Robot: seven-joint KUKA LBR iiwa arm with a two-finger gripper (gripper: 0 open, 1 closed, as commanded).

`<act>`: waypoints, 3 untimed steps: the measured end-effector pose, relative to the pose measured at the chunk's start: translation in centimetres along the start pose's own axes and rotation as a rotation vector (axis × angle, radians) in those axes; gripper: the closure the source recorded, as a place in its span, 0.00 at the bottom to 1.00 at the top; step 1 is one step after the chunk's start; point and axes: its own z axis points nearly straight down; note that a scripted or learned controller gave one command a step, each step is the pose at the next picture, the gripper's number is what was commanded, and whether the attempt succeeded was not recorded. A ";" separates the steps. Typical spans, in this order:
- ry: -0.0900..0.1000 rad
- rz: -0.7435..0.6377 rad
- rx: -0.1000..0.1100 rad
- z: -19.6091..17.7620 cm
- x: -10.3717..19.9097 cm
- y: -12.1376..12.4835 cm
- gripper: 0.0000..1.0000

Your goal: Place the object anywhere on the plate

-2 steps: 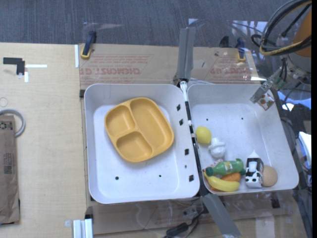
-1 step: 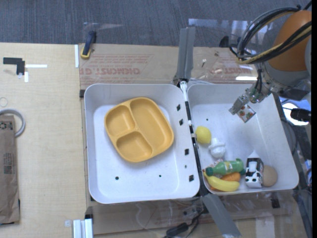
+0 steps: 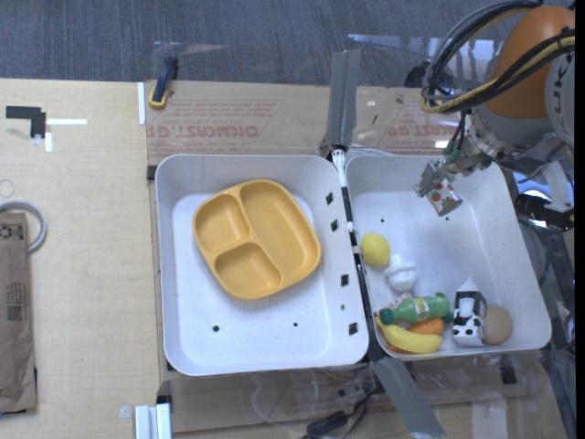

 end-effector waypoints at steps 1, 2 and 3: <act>0.001 -0.275 0.002 -0.6 10.9 2.9 1.00; 0.002 -0.381 0.002 -0.6 12.5 -1.6 1.00; 0.002 -0.521 0.001 -1.5 8.4 -5.4 1.00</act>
